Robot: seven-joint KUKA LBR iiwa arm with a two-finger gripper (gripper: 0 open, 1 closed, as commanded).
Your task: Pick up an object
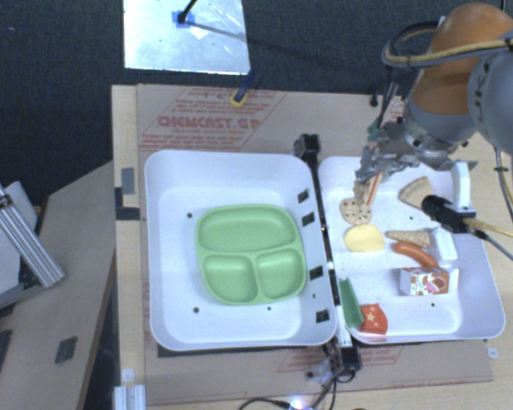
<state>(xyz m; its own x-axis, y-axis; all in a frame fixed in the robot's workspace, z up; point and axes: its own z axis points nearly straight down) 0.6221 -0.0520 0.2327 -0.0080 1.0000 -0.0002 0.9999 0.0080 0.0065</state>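
My gripper (368,176) hangs over the upper left part of the right bin (474,314). A thin orange stick (372,192) slants down from right under it. Just below lie a round brown cracker (353,210) and a yellow lemon-shaped piece (363,239). To the right are a bread slice (415,192), a waffle cone (408,237), a red sausage (413,254) and a small red and white carton (427,281). Whether the orange stick is gripped or only lies beneath the gripper is not visible.
The left bin (167,229) holds a green divided tray (248,253). A red piece (373,319) and a green strip (349,301) lie at the right bin's front left corner. Black clips (316,246) run along the divider between the bins.
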